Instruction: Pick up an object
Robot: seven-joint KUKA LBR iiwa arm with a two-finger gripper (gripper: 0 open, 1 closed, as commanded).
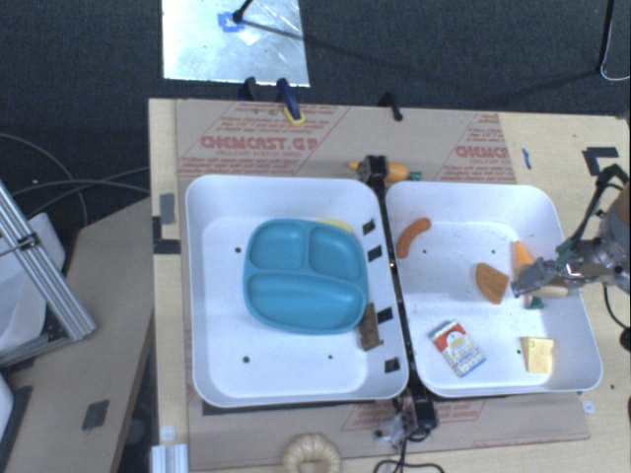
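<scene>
Gripper [537, 286] hovering over right bin [572, 363], fingers' state unreadable. Nearest target: brown wedge [492, 282], lying just beside at gripper's 9 o'clock, long axis running roughly 11-to-5. Orange piece [522, 255] sitting at 11 o'clock.

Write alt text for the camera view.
A robot gripper reaches from the right into the right bin, near a brown food piece, a sausage, a small card box and a yellow block. The left bin holds a blue divided plate.
</scene>
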